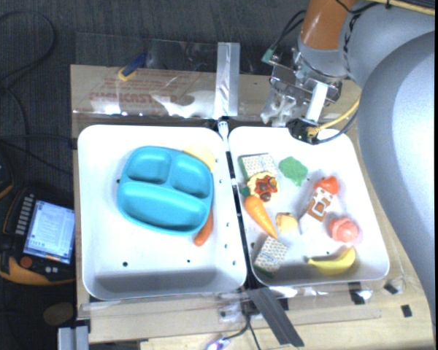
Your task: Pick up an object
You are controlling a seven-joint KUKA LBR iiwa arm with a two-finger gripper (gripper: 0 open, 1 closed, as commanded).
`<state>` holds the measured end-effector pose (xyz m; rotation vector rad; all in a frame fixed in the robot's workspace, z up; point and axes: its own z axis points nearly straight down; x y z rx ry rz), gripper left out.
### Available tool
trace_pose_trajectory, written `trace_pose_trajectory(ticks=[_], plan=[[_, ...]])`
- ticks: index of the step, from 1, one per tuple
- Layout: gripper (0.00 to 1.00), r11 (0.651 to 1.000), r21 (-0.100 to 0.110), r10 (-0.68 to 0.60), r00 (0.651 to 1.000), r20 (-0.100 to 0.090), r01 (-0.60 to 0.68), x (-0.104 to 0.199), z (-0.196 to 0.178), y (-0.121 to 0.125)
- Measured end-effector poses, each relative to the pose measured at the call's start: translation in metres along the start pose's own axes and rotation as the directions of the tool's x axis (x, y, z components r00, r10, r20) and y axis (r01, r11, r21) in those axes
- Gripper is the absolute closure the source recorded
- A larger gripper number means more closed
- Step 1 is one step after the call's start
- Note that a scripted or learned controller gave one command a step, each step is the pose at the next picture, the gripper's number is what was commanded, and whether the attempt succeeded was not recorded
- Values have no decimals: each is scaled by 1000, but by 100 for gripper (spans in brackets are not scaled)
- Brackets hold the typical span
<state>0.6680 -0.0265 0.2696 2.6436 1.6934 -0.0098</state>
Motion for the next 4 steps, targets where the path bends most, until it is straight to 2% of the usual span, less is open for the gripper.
trace_pose_trajectory(ticks=[1,2,3,4], plan=[[100,911,1,413,911,0,-413,-19,-10,8],[100,960,4,278,960,-1,-278,-80,132,8],[100,999,-13,-43,999,-4,43,-155,180,55],[100,999,0,44,999,-7,-44,-170,168,28]])
